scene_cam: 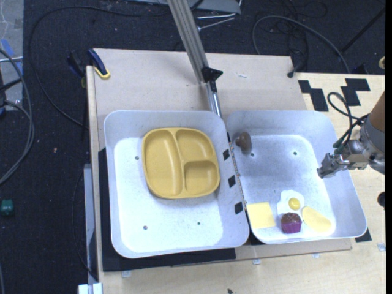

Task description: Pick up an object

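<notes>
Bins sit side by side on my bench: the left bin (122,182) and the right bin (318,127), both shallow and white, their inner edges meeting near the middle of the view.

In the left bin I see a yellow divided plate (181,163) with three compartments, lying flat toward the bin's upper middle.

In the right bin I count five small things. A brown lump (244,141) rests near the far left corner, close to the wall shared with the other bin. Along the near edge lies a cluster: a flat yellow square (261,215) to the left, a toy fried egg (293,201) with a yellow yolk just beside it, a purple piece (291,223) touching the egg's near side, and a pale yellow rounded piece (318,220) just right of the purple one.

From the right I see the arm reaching in, and the gripper (326,168) hangs over the right bin's right-hand wall, well apart from the brown lump and up and to the right of the cluster. It is small and dark at this slant, so I cannot tell how it is set, and I see nothing in its grasp.

A metal pole (190,35) runs diagonally from the top of the view down to the seam between the bins.
</notes>
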`<state>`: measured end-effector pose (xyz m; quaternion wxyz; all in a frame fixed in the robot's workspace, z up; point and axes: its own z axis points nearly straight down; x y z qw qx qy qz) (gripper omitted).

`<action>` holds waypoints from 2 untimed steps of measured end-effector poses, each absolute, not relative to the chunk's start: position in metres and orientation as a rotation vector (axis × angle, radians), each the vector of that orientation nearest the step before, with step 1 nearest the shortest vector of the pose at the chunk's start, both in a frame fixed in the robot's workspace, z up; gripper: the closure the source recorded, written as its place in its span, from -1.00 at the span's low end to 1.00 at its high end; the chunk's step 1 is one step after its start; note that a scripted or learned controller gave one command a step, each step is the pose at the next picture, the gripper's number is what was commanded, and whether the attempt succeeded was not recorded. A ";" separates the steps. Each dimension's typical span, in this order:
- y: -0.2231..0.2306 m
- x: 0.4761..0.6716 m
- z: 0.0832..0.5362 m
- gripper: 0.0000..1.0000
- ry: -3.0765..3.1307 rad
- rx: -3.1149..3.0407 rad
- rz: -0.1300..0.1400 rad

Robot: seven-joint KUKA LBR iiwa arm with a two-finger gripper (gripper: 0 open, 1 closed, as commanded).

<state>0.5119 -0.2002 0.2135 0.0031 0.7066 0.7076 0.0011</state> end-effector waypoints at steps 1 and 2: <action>-0.200 0.513 0.229 1.00 2.221 2.217 0.002; -0.151 0.514 0.237 1.00 2.231 2.214 0.003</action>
